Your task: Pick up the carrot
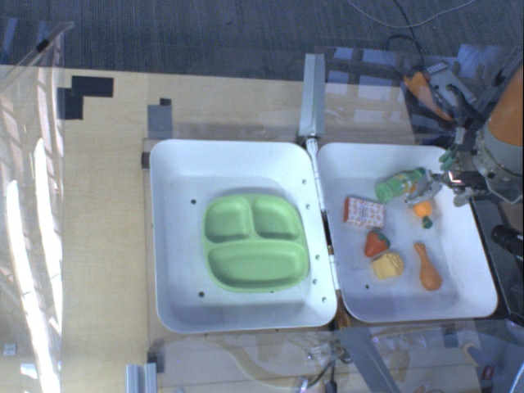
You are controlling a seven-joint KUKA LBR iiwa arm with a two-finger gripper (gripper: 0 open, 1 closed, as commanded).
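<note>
Carrot point(422, 212): small, orange, right bin point(467, 301), just below gripper point(427, 188). Fingers' state: cannot tell. Green tray point(254, 244): left bin point(168, 219).

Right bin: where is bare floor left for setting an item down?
In the right bin, bare floor lies along the front wall and near the left wall below the red-patterned packet. The middle is crowded: green bottle, gripper, carrot, strawberry.
</note>
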